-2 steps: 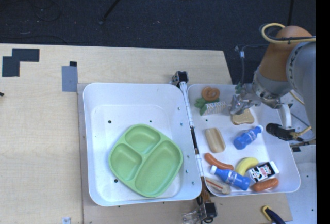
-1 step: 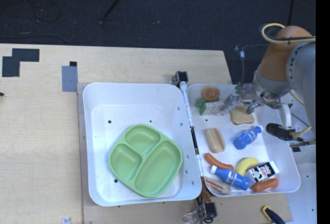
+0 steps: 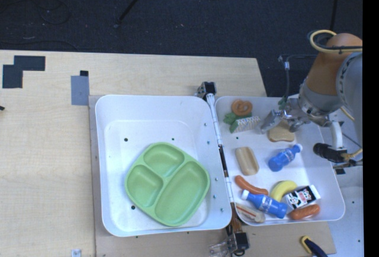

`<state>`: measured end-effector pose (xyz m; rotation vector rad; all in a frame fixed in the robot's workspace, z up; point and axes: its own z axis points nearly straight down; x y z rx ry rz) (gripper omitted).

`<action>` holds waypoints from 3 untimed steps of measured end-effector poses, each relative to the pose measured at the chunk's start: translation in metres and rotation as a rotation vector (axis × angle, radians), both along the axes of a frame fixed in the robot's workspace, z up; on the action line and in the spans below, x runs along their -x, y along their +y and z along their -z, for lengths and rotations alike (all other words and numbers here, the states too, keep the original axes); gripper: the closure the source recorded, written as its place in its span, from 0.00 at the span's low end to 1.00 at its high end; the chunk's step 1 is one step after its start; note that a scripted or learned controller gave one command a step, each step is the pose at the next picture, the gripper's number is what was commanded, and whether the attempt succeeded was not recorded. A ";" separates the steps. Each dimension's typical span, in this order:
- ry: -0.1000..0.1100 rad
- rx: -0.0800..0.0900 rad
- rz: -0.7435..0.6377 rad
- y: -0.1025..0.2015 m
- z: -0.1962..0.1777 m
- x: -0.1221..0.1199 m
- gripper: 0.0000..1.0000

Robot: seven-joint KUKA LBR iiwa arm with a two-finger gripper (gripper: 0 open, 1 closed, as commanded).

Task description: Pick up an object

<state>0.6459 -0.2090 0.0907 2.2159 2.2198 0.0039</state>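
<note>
The right bin holds several toy foods. Near its back wall lies a tan bread piece. My gripper hangs just above and behind that piece, at the end of the grey arm with the orange band. Nothing shows clearly between the jaws. In front lie a blue bottle and a hot dog bun. An orange pretzel-like piece and a green and white packet lie to the gripper's left.
The right bin's front part holds a second blue bottle, a banana, a black and white carton and sausages. A green divided plate lies in the left bin.
</note>
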 end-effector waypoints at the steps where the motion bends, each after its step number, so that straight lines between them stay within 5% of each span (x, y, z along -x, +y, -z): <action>1: -0.001 0.001 -0.002 0.000 -0.011 -0.001 1.00; 2: -0.001 0.002 -0.002 0.000 -0.011 -0.001 0.00; 3: -0.001 0.002 -0.001 -0.001 -0.021 -0.001 1.00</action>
